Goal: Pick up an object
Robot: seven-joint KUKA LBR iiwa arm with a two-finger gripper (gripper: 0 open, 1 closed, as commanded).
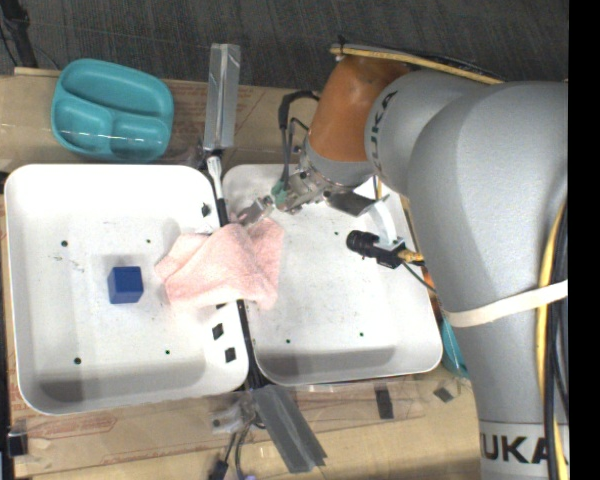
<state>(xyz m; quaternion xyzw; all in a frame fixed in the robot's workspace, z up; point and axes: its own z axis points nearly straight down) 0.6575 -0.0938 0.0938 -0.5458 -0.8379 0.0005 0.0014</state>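
Two shallow white bins sat side by side on the bench, the left bin point(40, 268) and the right bin point(380, 338). A soft, crumpled pink cloth point(225, 263) was draped over the divider between them at the frame's centre, its long axis running lower left to upper right, its upper corner touching the gripper point(270, 203). Whether the gripper pinched the cloth could not be told. A small blue cube point(126, 284) lay in the left bin. A teal moulded plastic tray point(112, 108) rested at upper left.
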